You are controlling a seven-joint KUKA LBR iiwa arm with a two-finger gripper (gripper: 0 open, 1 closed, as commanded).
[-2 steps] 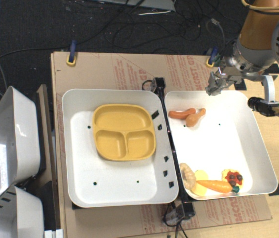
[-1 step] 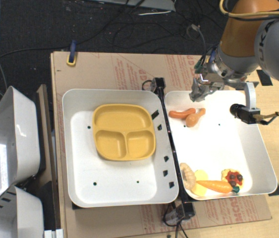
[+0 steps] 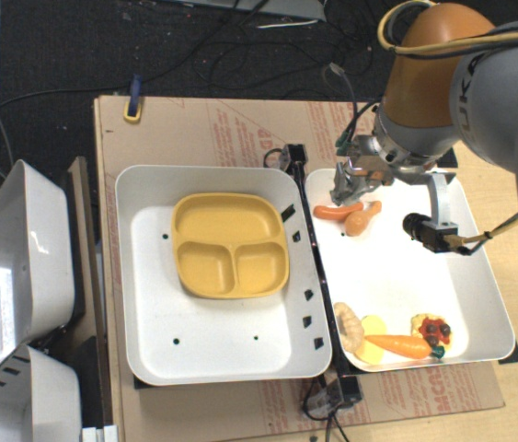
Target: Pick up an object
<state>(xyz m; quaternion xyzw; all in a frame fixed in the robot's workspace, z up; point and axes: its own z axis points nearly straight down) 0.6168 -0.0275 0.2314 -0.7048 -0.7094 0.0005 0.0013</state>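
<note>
Where the pincer (image 3: 349,193) hovers, two orange toys (image 3: 346,214) lie

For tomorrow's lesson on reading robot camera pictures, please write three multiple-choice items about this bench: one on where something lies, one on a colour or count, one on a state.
1. Where does the yellow divided plate lie?
A. in the left bin
B. in the right bin
C. on the cardboard

2. How many compartments does the plate have?
A. two
B. three
C. five

3. Where is the gripper?
A. over the plate
B. just above the orange toy food at the right bin's far end
C. beside the carrot at the near end

Answers:
1 A, it sits inside the left bin.
2 B, one wide section and two smaller ones show.
3 B, its tip hangs directly over those orange pieces.
</note>
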